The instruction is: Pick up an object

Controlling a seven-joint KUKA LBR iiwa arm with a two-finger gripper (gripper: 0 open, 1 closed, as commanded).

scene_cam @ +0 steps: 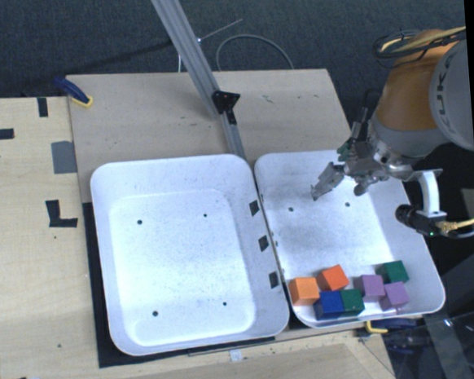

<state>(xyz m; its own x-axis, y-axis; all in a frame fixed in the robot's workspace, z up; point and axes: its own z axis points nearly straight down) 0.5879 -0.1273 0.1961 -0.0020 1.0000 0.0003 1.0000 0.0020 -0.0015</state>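
Several small blocks lie along the near edge of the right bin (pixel 305 220): an orange block (pixel 304 289), a darker orange block (pixel 334 277), a blue block (pixel 331 302), a green block (pixel 352 300), two purple blocks (pixel 373 285) (pixel 396 295) and a dark green block (pixel 393 272). My gripper (pixel 338 182) hangs over the far part of the right bin, well away from the blocks. Its two fingers stand spread, one pointing left (pixel 322 186) and one down (pixel 359 188), with nothing between them.
The left bin (pixel 177 255) sits beside the right one. A grey metal strut (pixel 194 57) crosses the bench at the back, ending in a black clamp (pixel 226 100) near the bins' far edges. A blue-and-yellow item (pixel 74 91) lies at the bench's far left.
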